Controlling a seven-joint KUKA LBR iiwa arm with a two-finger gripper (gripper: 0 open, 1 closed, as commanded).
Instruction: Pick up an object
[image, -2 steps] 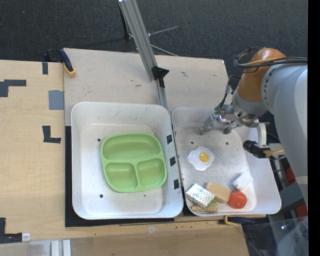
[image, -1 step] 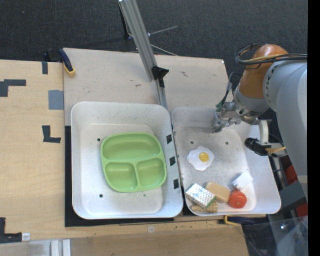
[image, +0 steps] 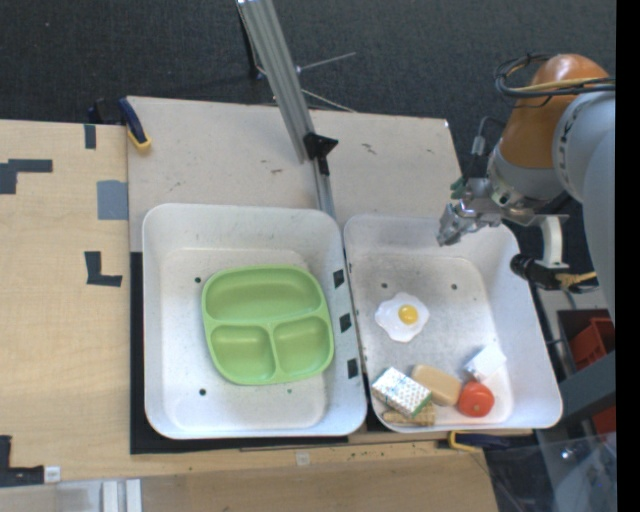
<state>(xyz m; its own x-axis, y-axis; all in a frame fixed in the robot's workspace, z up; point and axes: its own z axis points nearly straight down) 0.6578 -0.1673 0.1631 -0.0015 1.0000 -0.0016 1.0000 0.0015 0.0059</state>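
Camera view looks down on two white bins. At the right bin's (image: 520, 300) one o'clock corner the gripper (image: 447, 236) hangs over the rim; its fingers are too small and dark to tell how far apart they stand, and nothing shows between them. A fried egg (image: 402, 317) lies near that bin's middle. Toward six o'clock sit a small printed box (image: 401, 391), a tan block (image: 437, 383) and a red tomato (image: 476, 400), close together. The left bin (image: 160, 300) bears a green divided plate (image: 267, 323).
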